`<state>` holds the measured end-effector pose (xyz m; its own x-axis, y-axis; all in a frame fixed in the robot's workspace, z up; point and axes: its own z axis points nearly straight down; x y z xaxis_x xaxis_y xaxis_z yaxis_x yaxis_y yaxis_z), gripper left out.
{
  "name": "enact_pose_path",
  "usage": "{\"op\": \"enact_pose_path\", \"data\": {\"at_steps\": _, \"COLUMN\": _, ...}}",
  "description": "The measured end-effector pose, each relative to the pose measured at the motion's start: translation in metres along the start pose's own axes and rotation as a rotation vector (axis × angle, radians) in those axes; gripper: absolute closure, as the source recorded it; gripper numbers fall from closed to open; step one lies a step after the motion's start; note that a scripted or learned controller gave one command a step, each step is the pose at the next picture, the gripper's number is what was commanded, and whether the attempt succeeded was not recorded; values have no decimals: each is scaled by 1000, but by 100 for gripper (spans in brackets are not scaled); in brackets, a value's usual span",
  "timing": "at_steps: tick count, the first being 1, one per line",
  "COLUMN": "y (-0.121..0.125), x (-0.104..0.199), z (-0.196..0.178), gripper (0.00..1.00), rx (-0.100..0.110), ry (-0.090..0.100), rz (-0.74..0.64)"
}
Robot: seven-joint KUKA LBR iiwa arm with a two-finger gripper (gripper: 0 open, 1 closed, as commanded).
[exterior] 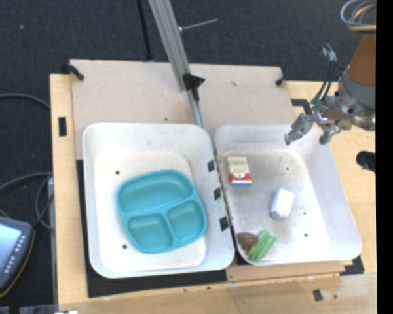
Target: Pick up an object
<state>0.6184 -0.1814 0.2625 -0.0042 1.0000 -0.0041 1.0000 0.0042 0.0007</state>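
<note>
Nearest me, at the right bin's [327,195] six o'clock, a green pod [264,245] touches a brown lump [247,239]; I'd take the small, likely light white block [282,203] mid-bin across its narrow sides, my hand [311,129] spread open at one o'clock, grasping nothing.

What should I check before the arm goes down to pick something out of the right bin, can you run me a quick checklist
1. Objects present in the right bin: ok; a small carton, a white object, a green object and a brown object.
2. Gripper carrying nothing: ok, nothing between the fingers, which stand apart.
3. Gripper above a target: not ok; it hangs over the bin's far right corner, away from every object.
4. White object free-standing: ok, apart from the others.
5. Green and brown objects separable: not ok, they touch, against the near wall.
6. Height above the bin floor: cannot tell.
</note>
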Motion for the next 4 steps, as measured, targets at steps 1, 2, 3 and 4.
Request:
{"op": "enact_pose_path", "data": {"at_steps": 1, "y": -20, "x": -4, "z": 1, "gripper": 0, "rx": 1, "ry": 0, "rz": 7}}
{"op": "enact_pose_path", "data": {"at_steps": 2, "y": -126, "x": 45, "z": 37, "gripper": 0, "rx": 5, "ry": 5, "rz": 6}}
{"op": "enact_pose_path", "data": {"at_steps": 3, "y": -75, "x": 50, "z": -12, "gripper": 0, "rx": -7, "ry": 2, "rz": -1}}
{"op": "enact_pose_path", "data": {"at_steps": 4, "y": -72, "x": 78, "z": 77, "gripper": 0, "rx": 8, "ry": 5, "rz": 1}}
